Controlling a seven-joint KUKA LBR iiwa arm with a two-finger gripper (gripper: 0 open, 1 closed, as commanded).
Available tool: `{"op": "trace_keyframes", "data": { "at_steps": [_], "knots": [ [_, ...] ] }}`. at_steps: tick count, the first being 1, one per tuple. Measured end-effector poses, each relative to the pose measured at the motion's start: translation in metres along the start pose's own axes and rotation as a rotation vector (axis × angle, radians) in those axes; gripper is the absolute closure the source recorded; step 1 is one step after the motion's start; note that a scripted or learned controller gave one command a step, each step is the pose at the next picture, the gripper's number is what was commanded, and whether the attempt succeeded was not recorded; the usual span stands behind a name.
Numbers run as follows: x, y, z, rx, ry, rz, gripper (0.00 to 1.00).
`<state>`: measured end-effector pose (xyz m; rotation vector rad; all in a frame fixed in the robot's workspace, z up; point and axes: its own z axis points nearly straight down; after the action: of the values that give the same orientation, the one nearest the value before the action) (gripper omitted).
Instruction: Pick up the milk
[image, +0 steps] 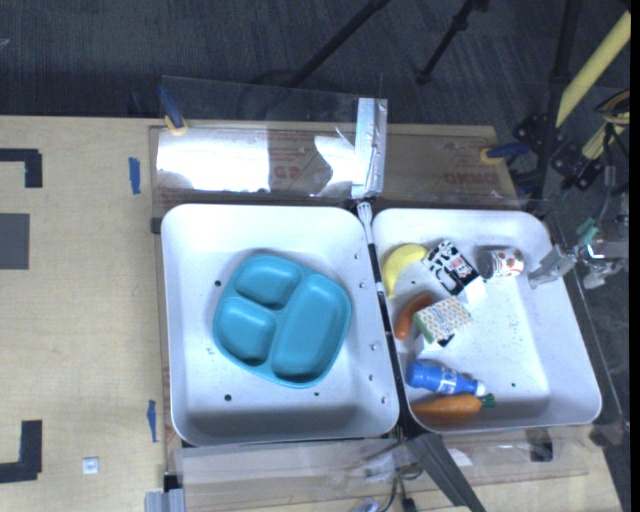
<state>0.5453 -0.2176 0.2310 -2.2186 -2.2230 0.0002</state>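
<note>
Milk (451, 265): small carton with black-and-white cow patches, in the right bin (560, 375), in the half of that bin toward the top of the view. It sits tilted, not square to the bin walls. Nothing grips it.

Neighbours of the milk:
- yellow fruit (401, 262) just beside it on the view's left, against the divider between the bins; contact uncertain.
- small can (506, 263) with a red-and-white label, near it on the view's right, apart.
- checkered packet (444, 319) just below it in the view; whether they touch is unclear.
- orange-red oblong item (408, 313) to the packet's left, near the divider.

Toward the lower wall of the right bin:
- blue bottle (438, 378) with a white cap, lying on its side.
- carrot (449, 405) just below the bottle, lying along the wall.

Left bin (190, 380): blue divided plate (283, 317), three compartments, roughly centred.

Gripper (575, 256): grey metal, seen at the right bin's right rim, well apart from the milk, with the can between them. Too blurred and small here; cannot tell whether it is open or closed. Nothing is seen held in it.

Desk (70, 350): light wood, with black and blue tape marks on the view's left side. A clear sheet (260, 150) stands behind the left bin.
</note>
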Motion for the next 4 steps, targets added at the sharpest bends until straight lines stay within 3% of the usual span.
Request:
{"op": "trace_keyframes", "data": {
  "at_steps": [1,2,3,4],
  "knots": [
    [0.019,0.038,-0.064,-0.003,-0.002,0.046,0.0],
    [0.046,0.108,0.026,-0.002,-0.002,-0.045,0.0],
    [0.098,0.122,0.045,0.001,-0.001,0.148,0.0],
    [0.068,0.107,0.111,-0.028,-0.003,0.159,0.0]
  ]
}}
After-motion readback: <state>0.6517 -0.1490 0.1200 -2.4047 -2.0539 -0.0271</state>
